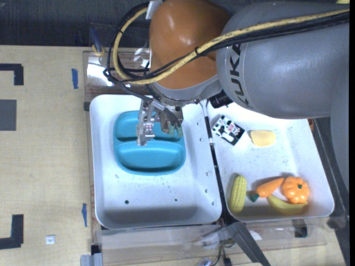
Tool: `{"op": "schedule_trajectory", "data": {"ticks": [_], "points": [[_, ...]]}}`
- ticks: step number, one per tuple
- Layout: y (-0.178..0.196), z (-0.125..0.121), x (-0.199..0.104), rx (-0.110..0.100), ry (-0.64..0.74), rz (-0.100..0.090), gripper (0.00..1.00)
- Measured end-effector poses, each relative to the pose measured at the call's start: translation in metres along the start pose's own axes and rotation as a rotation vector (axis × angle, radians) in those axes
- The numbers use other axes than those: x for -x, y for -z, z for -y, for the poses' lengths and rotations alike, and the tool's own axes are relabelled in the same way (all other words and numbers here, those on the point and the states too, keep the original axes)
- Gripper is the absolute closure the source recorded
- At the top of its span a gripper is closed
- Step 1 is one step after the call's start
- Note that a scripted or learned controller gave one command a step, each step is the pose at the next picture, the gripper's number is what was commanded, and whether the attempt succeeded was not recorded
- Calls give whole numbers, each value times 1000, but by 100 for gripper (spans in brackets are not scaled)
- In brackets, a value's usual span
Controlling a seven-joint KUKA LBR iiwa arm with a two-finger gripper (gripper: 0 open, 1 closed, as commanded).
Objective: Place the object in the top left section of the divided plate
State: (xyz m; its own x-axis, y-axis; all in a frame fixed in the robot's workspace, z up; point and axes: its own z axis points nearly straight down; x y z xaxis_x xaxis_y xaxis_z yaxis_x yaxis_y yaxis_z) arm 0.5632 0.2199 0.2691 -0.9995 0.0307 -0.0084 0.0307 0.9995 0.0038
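The gripper (157, 125) is held over the upper sections of the blue divided plate (148, 155) in the left bin (155, 204), at frame centre, fingers parted with nothing seen between them

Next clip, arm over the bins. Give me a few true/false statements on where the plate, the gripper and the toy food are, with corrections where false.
1. The blue divided plate lies in the left bin. True.
2. The gripper is over the right bin. False: it hangs over the upper part of the plate, in the left bin.
3. The corn lies in the right bin. True.
4. The carrot sits on the plate. False: it lies in the right bin, beside the orange pepper and the banana.
5. The black-and-white patterned card lies near the top of the right bin. True.
6. The pale yellow piece touches the corn. False: it lies apart, higher up in the bin.
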Motion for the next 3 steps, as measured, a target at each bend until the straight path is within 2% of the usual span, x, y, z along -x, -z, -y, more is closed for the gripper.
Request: {"op": "schedule_trajectory", "data": {"ticks": [1,2,3], "points": [[137,-5,-65,2,17,3,100],[-25,-2,-85,-6,-175,-12,100],[94,-4,-82,1,-125,1,100]]}}
